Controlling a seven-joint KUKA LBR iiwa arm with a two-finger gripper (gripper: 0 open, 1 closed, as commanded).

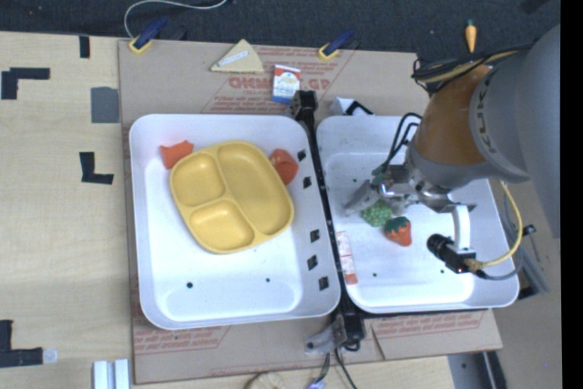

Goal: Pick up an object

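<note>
Yellow, a three-compartment tray [232,194] fills the left bin [150,287] beside orange pieces [284,165]. In the right bin [410,287], the end effector [387,196] hangs above a green toy [375,215] beside a red strawberry [398,231]; its grip cannot be told.

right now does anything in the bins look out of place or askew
The yellow divided plate sits skewed in the left bin, lying over the edges of two orange pieces. In the right bin, the strawberry toy and green item look ordinary.
</note>
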